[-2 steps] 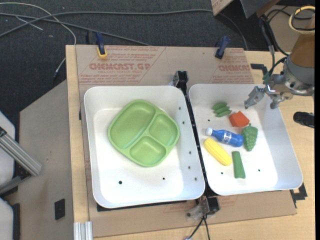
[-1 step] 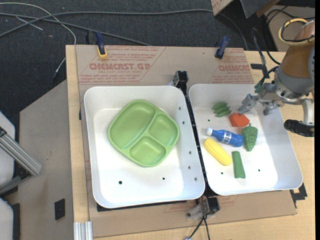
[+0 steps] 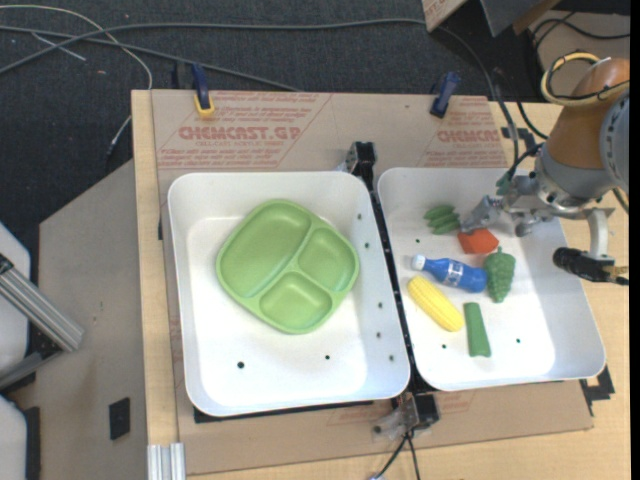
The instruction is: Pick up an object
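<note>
Toys are sitting bunched in the right bin (image 3: 560,363), middle right of the frame: a red-orange piece (image 3: 479,241), a leafy green piece (image 3: 440,217) just above-left of it, a broccoli-like toy (image 3: 499,273), a blue bottle (image 3: 452,272) lying on its side, a yellow corn cob (image 3: 434,302) just below it, and a green stick-shaped piece (image 3: 477,329) lower still. They are all looking like small hollow plastic: light, stiff, smooth enough to squirt out of a pinch, nothing fragile.

The red-orange piece is looking like the one in play, sitting closest to the arm (image 3: 585,148). It is rounded, so I'd judge a hold across its middle would be safest. The broccoli-like toy is crowding it from the lower right, which may be leaving little room for a finger on that side.

The claw (image 3: 500,213) is hanging low at the upper right of that bin, right over the red-orange piece and the leafy one. Whether it is spread or closed, I cannot tell; the metal parts are blurring together. Nothing is visibly lifted or gripped, and every toy is looking settled on the bin floor.

The green divided plate (image 3: 288,265) is lying alone in the left bin (image 3: 200,368) on the desk (image 3: 290,133).
</note>
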{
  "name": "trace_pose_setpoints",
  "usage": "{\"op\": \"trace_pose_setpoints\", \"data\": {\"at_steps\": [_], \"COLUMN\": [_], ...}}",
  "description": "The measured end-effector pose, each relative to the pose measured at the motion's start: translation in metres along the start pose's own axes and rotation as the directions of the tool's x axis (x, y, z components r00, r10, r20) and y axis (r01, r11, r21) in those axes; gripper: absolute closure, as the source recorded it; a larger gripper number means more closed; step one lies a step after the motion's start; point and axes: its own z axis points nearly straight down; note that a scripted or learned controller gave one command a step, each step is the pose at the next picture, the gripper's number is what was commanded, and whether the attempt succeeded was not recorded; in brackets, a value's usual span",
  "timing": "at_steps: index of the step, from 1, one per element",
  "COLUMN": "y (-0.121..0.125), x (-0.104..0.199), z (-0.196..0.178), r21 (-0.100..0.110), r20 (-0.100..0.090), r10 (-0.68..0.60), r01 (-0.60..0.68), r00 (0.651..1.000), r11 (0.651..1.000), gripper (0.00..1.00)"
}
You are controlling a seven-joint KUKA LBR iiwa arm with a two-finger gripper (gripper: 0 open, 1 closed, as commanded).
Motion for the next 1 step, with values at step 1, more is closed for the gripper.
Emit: {"op": "trace_pose_setpoints", "data": {"at_steps": [1], "y": [0.0042], "x": [0.0001], "z": [-0.0161], "r21": [-0.016], "r20": [0.005], "r10": [-0.002], "r01": [0.002], "r00": [1.000], "r11": [1.000], "gripper": [1.00]}}
